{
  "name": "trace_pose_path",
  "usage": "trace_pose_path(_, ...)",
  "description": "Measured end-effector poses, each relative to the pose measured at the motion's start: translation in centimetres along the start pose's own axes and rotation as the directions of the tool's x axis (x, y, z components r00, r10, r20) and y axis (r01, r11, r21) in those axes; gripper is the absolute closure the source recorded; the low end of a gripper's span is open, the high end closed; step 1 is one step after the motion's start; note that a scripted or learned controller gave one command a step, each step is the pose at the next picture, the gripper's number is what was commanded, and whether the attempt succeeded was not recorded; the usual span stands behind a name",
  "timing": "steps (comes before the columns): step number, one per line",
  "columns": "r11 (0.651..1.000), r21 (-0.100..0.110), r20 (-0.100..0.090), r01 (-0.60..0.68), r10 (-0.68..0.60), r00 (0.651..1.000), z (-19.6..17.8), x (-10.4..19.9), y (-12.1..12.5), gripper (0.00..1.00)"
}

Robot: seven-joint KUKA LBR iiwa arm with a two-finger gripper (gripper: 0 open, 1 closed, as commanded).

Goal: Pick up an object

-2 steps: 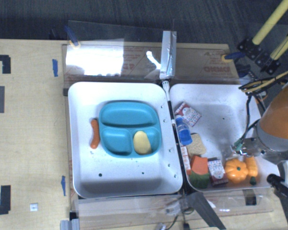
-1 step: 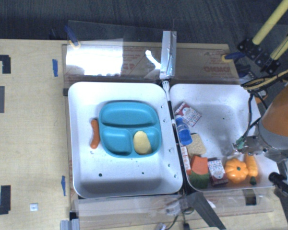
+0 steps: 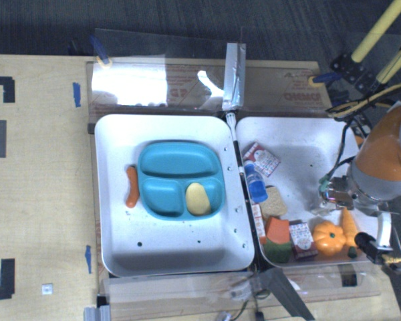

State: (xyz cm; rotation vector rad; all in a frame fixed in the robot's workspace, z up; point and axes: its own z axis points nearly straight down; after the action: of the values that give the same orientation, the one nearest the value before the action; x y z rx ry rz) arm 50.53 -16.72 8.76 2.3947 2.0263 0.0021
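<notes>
The right bin [image 3: 301, 142] holds a heap along its left and front sides. In it are a red-and-white packet [image 3: 261, 159], a blue bottle [image 3: 256, 186], a tan slice [image 3: 274, 204], an orange-red block [image 3: 278, 230] on a green piece [image 3: 276, 251], a small printed carton [image 3: 300, 237], an orange pumpkin [image 3: 328, 238] and an orange carrot [image 3: 349, 222]. My gripper [image 3: 334, 196] hangs low at the bin's right side, just above the pumpkin and next to the carrot. Nothing shows between its tips.
The left bin [image 3: 113, 199] holds a blue divided tray [image 3: 167, 172] with a yellow oval fruit [image 3: 198, 198] in its lower right compartment. An orange sausage-shaped piece [image 3: 131, 186] lies left of the tray. A metal divider post [image 3: 233, 75] stands behind the bins.
</notes>
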Motion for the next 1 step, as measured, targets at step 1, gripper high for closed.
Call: trace_pose_path(1,0.972,-0.001,-0.001,-0.235,0.235,0.972,0.06,-1.66,4.15,1.0)
